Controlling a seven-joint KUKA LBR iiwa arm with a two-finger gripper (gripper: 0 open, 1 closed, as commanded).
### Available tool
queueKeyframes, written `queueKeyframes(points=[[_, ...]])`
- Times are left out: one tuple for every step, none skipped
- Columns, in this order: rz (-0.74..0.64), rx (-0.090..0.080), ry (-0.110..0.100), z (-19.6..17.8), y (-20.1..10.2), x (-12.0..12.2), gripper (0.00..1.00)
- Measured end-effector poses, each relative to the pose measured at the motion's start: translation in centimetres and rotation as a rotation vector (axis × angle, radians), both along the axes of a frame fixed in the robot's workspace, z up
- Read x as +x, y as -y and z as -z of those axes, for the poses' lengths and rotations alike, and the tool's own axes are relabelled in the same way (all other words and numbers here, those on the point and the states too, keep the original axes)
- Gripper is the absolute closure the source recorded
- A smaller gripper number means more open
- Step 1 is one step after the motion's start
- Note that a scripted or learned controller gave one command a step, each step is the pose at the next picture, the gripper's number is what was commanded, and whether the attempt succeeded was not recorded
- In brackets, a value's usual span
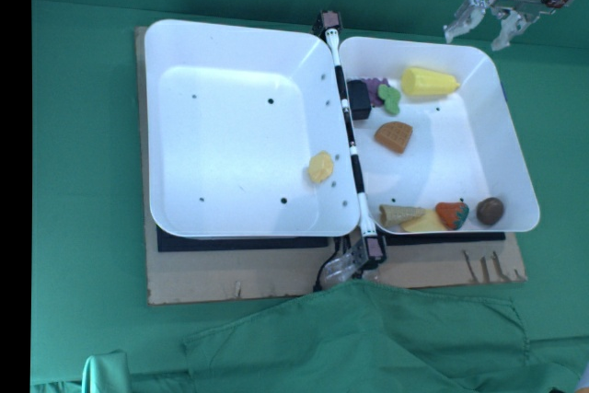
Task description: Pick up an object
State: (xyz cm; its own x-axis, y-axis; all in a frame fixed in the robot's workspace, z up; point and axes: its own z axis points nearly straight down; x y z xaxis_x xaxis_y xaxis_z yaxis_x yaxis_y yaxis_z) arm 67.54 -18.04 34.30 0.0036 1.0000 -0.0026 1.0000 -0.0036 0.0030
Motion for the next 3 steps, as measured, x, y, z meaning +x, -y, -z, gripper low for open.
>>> queueKeyframes(points=[[-0.004,0.0,0.009,-6.1,-3.2,-2.1,0.0],[-0.002,0.003,-0.009,4.0,-4.9,-1.3,0.0],[-0.001,-0.004,0.015,11.4,-6.7,1.3,0.0]])
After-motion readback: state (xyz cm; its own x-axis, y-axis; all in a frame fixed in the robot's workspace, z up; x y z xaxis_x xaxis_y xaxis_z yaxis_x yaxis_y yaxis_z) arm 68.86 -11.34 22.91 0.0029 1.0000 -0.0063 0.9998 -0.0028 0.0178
